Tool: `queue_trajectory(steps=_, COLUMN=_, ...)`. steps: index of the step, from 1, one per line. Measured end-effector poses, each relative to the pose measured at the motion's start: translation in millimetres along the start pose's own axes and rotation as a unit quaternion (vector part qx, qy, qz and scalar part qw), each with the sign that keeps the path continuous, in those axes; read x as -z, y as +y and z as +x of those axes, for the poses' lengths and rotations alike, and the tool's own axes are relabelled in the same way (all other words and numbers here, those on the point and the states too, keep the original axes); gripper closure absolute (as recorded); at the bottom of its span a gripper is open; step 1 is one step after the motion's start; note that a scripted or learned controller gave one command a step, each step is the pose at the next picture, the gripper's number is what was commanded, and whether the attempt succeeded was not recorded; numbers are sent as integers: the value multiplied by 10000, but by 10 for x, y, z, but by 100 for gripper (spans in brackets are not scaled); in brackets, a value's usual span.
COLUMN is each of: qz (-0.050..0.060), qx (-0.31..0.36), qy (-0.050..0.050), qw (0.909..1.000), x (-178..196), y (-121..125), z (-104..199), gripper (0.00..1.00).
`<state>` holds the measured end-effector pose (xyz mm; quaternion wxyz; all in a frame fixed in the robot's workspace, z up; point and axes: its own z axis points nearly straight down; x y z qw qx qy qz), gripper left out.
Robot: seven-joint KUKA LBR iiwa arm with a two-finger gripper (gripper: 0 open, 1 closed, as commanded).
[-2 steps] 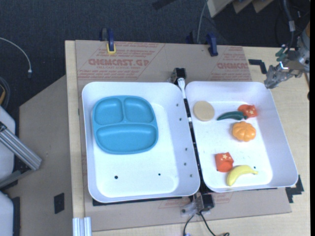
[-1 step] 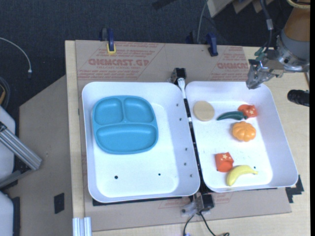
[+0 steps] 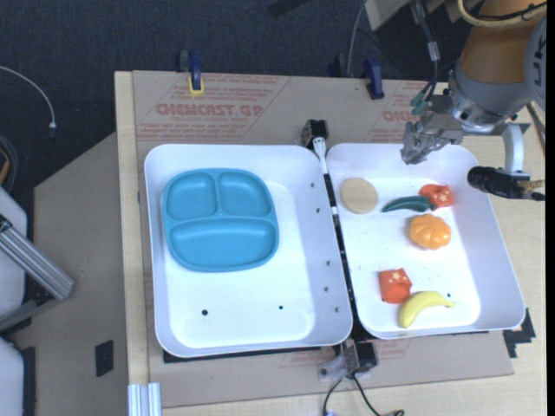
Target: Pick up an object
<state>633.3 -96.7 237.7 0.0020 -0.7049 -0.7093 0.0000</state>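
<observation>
Grey pincer [image 3: 419, 150] hovers at the right bin's [image 3: 494, 232] upper edge, above the green pepper [image 3: 406, 204] and tan disc [image 3: 359, 195]; grip state unclear.

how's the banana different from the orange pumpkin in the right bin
The banana is yellow, long and curved; the orange pumpkin is round and squat. The banana lies at the near edge of the right bin, just beside a red block; the pumpkin sits mid-bin, below a green pepper. The pumpkin looks bulkier, the banana slimmer. Both are small toy foods lying free in that bin, away from the tool.
</observation>
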Motion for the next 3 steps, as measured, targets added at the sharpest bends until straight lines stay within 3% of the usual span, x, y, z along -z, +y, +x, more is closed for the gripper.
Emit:
queue_trajectory(steps=2, qz=3, qx=1, qy=3, qw=10000, x=-202, y=-91, z=1170, gripper=100)
queue_trajectory(steps=3, qz=-2, qx=-4, qy=-1, qw=10000, x=-194, y=-130, z=1613, gripper=100)
